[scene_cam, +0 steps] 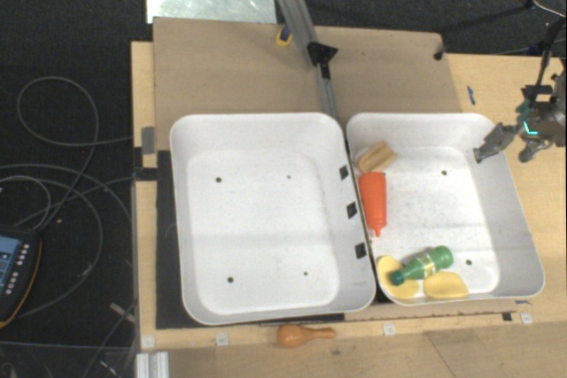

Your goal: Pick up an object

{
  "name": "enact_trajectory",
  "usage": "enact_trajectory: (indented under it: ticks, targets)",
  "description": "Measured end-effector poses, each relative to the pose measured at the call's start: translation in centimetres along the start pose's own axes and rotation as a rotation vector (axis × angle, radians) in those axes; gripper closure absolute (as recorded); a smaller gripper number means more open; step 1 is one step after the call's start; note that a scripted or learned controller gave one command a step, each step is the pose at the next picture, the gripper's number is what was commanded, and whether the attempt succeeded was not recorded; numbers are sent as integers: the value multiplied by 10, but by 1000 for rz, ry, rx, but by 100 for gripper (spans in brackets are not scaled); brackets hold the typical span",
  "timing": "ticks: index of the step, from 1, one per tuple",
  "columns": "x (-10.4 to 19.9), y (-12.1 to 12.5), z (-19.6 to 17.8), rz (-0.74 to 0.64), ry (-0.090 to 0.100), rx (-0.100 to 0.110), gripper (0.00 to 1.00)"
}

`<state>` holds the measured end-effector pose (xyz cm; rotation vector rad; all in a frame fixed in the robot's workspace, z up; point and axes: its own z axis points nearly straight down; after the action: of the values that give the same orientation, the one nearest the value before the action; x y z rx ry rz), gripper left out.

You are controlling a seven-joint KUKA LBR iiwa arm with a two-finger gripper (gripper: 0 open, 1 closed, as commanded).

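A: Gripper (508, 144) status?
B: Fingers spread, nothing between them, at the right bin's (505, 190) right rim.
A: Objects?
B: Orange bottle (375, 200) by left wall, wooden block (376, 158) above it, green bottle (423, 264) near front.

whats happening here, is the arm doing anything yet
Not much yet. The gripper hangs at the right bin's far right edge, holding nothing. In that bin lie a tan block, an orange bottle-like piece, a green bottle and two yellow pieces, all untouched. The left bin sits beside it, and a small orange object lies on the bench in front of the bins.
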<state>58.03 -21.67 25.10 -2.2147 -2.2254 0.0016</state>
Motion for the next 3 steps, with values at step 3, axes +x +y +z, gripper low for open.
enact_trajectory:
  ticks: [3]
  targets:
    - [0, 14, 109, 2, 0, 1, 0]
